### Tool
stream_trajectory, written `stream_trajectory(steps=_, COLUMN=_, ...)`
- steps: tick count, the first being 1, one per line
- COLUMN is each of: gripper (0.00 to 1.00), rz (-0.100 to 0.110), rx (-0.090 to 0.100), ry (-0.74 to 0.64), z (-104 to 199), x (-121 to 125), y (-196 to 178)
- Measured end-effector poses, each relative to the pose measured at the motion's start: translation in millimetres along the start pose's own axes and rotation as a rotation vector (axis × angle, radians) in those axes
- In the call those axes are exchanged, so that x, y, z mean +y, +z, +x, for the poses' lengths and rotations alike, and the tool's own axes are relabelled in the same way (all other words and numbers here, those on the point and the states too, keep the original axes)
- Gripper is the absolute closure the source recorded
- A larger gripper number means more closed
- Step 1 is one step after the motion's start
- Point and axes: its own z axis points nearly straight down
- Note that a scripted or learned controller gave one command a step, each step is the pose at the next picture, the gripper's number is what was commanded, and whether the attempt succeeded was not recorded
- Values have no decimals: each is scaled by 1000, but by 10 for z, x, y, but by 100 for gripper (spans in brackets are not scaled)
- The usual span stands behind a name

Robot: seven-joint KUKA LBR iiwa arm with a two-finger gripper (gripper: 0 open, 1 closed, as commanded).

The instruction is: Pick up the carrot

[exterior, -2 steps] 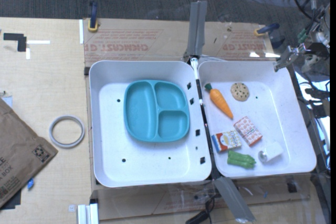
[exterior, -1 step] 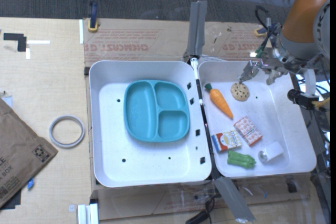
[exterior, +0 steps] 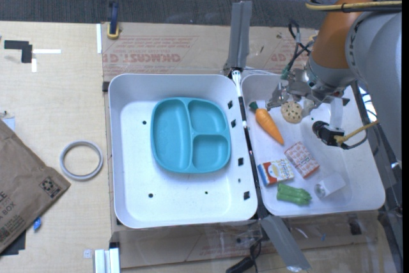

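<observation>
Orange tapered carrot (exterior: 270, 125) with green stub lies at slant in right white bin (exterior: 367, 192), near left wall — free, untouched. My gripper (exterior: 287, 94) hovers at bin's back, just above round speckled cookie (exterior: 293, 112), beside carrot, not over it. Wrist body masks gripper tip — spread cannot tell. Teal 3-compartment plate (exterior: 191, 135) sits in left bin.

A flat sheet of brown cardboard (exterior: 192, 51) lying behind the two white bins carries large red printed lettering, upside down from this camera and partly cut off by the bins; the letters are too distorted to spell with confidence. At the lower left, a brown cardboard box (exterior: 25, 185) shows the black word "BOX" along its edge, with a small square printed code near its corner. The small packets in the right bin bear print too small to read.
</observation>
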Motion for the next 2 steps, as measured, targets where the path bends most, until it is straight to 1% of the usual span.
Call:
stream_trajectory(steps=1, gripper=0, rz=-4, rx=-1, ry=0, z=-278, x=182, y=278)
stream_trajectory(steps=2, gripper=0, rz=-2, rx=0, ry=-110, z=-32, x=-430, y=282)
